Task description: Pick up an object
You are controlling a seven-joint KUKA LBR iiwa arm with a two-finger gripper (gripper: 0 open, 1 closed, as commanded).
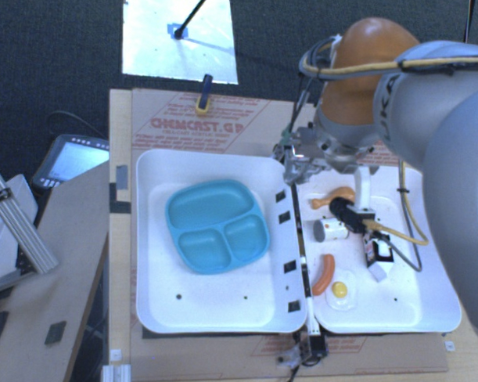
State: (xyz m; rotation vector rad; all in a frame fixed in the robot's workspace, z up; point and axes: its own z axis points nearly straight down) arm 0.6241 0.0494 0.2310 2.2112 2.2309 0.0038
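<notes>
My gripper (pixel 293 168) hangs low over the far end of the divider between the two bins, at the right bin's back left corner. Several toy foods lie in the right bin (pixel 423 310). A tan drumstick (pixel 331 200) is just right of the gripper. A small white cylinder (pixel 330 229) lies a little nearer. An orange sausage (pixel 324 274) and a fried egg (pixel 339 292) rest toward the front. Nothing shows between the gripper and these items.
A blue divided plate (pixel 217 225) fills the middle of the left bin (pixel 157 301). The black-clipped divider (pixel 298 251) runs between the bins. A small black and white piece (pixel 377 252) lies right of the sausage. The arm's bulk covers the right bin's far right side.
</notes>
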